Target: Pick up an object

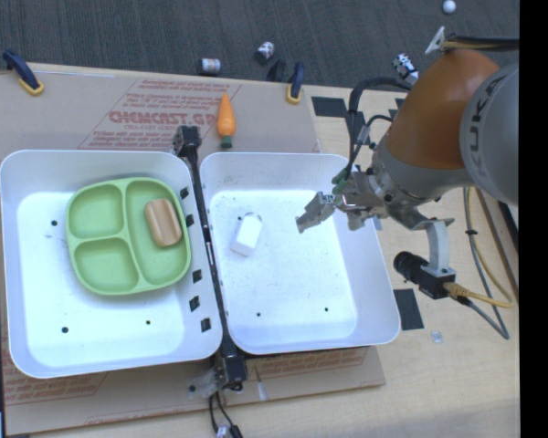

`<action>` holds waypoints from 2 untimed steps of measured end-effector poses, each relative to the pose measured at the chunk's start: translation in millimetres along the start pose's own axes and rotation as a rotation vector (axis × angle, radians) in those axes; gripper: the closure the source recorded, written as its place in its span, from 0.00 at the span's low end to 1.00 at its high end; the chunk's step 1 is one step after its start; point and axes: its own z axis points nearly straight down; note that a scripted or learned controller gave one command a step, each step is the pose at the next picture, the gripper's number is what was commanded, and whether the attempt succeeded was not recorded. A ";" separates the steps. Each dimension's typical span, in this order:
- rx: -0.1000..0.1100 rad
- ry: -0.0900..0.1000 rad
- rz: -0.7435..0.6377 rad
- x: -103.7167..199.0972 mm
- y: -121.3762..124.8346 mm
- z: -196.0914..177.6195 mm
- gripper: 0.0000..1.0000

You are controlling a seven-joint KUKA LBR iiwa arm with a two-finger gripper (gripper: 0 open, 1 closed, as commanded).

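Hand (312,213): over the right bin's (370,322) far right part, tilted; nothing seen between its fingers — how wide they stand, cannot tell.
White block (247,234): on the right bin's floor, to the hand's left and a little nearer the camera, apart from it.
Green plate (110,258): in the left bin (27,336), well left of the hand — a tan piece (163,222) lies in its right compartment.
Orange carrot toy (226,117): on the counter (457,372) beyond the bins.
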 end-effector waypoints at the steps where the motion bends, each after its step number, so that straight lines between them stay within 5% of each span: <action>1: 0.000 -0.002 0.000 -59.4 -54.0 80.2 0.00; 2: -0.002 -0.001 -0.003 -73.4 5.0 161.0 0.00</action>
